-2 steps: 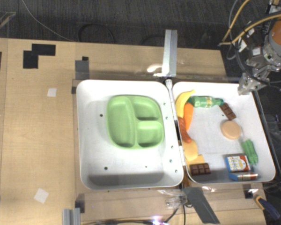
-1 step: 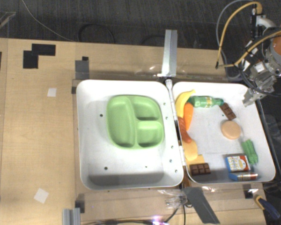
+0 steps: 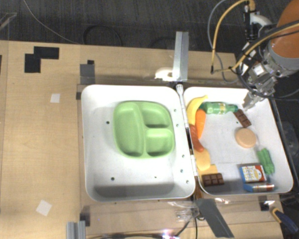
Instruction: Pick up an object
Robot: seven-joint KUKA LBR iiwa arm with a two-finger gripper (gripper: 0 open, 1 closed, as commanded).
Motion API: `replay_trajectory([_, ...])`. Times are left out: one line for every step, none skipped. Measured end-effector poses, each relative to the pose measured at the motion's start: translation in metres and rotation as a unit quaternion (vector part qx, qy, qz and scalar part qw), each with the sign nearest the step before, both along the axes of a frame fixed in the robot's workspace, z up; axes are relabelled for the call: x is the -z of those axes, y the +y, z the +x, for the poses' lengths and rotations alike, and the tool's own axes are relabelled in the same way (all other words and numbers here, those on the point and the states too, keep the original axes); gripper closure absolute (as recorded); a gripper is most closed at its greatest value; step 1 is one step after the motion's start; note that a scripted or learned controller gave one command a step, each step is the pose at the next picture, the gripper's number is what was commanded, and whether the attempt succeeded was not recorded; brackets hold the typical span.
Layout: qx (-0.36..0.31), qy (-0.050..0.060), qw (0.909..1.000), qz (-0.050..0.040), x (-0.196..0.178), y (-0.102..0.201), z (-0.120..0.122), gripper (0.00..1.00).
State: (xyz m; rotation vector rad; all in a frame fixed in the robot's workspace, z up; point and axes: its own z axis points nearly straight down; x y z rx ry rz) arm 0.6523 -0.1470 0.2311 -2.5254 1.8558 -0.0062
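While the claw (image 3: 251, 99) hangs over the far right corner of the right bin (image 3: 281, 148), the task sits at the approach step, by my reading: nothing is lifted. Whether the claw is open or closed I cannot tell, and I see nothing gripped in it. Candidate objects all lie in that bin: a green bottle (image 3: 219, 108) and a small brown bar (image 3: 242, 117) just beside the claw tip, a tan disc (image 3: 246, 138) nearer the middle, a banana (image 3: 193, 108) and carrot (image 3: 199, 126) along the left wall, a chocolate block (image 3: 212, 179) and a small box (image 3: 252, 173) at the near edge. The left bin (image 3: 94, 148) holds a green tray (image 3: 142, 128). Next, the claw likely needs to settle on one object, probably the brown bar or bottle, descend straight over it and straddle it before closing.
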Motion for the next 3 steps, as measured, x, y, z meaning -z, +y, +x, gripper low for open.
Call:
replay_trajectory([0.001,0.0,1.0,-0.0002,0.0,-0.002,0.0,0.0])
replay_trajectory([-0.043,0.005,0.9991,0.0009,0.123,0.0,-0.031,0.0])
replay_trajectory([0.005,-0.012,0.9999,-0.005,0.134,0.005,-0.091,0.0])
